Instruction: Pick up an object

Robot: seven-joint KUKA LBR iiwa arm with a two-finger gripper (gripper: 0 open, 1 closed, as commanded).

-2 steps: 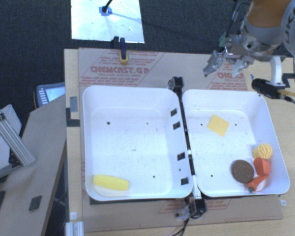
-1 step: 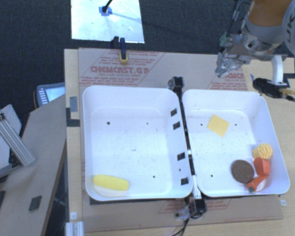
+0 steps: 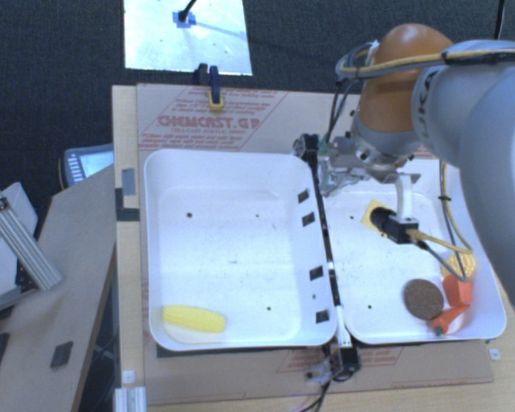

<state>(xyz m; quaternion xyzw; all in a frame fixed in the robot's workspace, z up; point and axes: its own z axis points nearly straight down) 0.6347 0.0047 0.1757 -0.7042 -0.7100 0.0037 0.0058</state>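
Observation:
My gripper (image 3: pixel 325 177) hangs low over the far left corner of the right bin (image 3: pixel 386 329), close to the divider between the two bins. Nothing can be made out in its grasp. A yellow corn cob (image 3: pixel 193 318) lies in the near left corner of the left bin (image 3: pixel 232 166). In the right bin's near right corner sit a brown round disc (image 3: pixel 423 299) and an orange carrot-like piece (image 3: pixel 454 304), with a small yellow piece (image 3: pixel 466 264) just behind them. A yellow patch (image 3: pixel 371 212) shows on the right bin's floor, partly hidden by the arm's hardware.
The arm's bulky grey link and orange band (image 3: pixel 408 67) reach over the right bin's far side. A cardboard sheet (image 3: pixel 215 120) lies under the bins, with a clamp (image 3: pixel 215 88) at its far edge. A metal rail (image 3: pixel 17 239) leans at the left.

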